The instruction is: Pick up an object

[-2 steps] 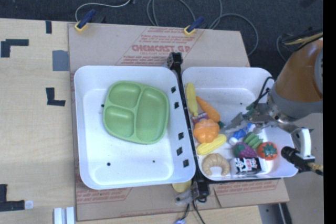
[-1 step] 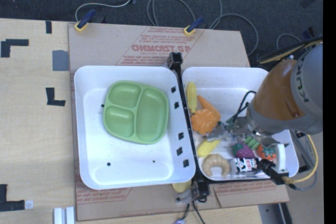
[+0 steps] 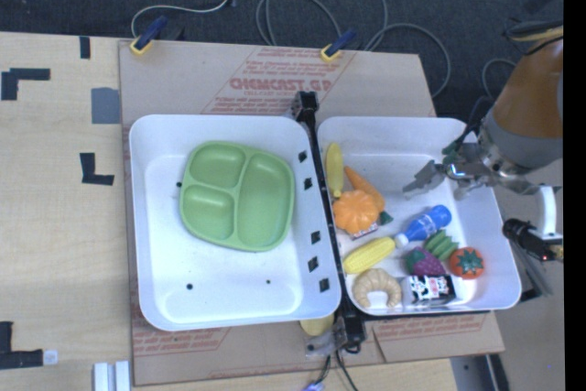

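Camera view, right bin [image 3: 403, 135]: where is the gripper [image 3: 438, 176]?
— Over the bin's bare upper part, fingers spread, nothing between them.

And the toys?
— Heaped in the lower half, below the gripper. Banana [image 3: 334, 168] by the divider, carrot [image 3: 363, 181] and orange pumpkin [image 3: 356, 212] beside it, corn [image 3: 368, 254], croissant [image 3: 378, 288], blue bottle [image 3: 428, 223], grapes [image 3: 423, 262], tomato [image 3: 466, 263].

Left bin [image 3: 151, 224]?
— Green divided plate [image 3: 237, 195], lying flat, well apart from the gripper.
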Robot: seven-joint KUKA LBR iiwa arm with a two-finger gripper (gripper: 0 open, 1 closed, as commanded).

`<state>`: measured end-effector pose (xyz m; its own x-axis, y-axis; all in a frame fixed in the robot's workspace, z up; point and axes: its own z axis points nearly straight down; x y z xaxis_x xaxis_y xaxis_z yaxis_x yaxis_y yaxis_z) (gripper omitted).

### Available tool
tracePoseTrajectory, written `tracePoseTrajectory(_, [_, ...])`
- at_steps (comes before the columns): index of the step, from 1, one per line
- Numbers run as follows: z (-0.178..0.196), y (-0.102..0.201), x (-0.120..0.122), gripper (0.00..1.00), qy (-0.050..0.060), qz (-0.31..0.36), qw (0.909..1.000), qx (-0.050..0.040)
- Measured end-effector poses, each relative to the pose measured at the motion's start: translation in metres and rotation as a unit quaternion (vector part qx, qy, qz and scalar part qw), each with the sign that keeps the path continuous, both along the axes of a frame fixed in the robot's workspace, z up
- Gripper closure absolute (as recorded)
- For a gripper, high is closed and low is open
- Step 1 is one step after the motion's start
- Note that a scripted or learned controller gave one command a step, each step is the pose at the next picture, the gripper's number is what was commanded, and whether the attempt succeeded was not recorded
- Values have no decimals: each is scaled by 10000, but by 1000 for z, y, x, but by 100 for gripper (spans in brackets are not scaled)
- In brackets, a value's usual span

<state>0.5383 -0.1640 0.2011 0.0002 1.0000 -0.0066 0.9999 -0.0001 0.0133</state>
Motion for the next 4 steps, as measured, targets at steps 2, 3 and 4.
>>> tracePoseTrajectory(2, [-115,-40,-22,0,53,7,10000,41])
tracePoseTrajectory(3, [-114,9,95,0,6,45,10000,11])
tracePoseTrajectory(4, [-101,-64,90,0,59,-18,10000,12])
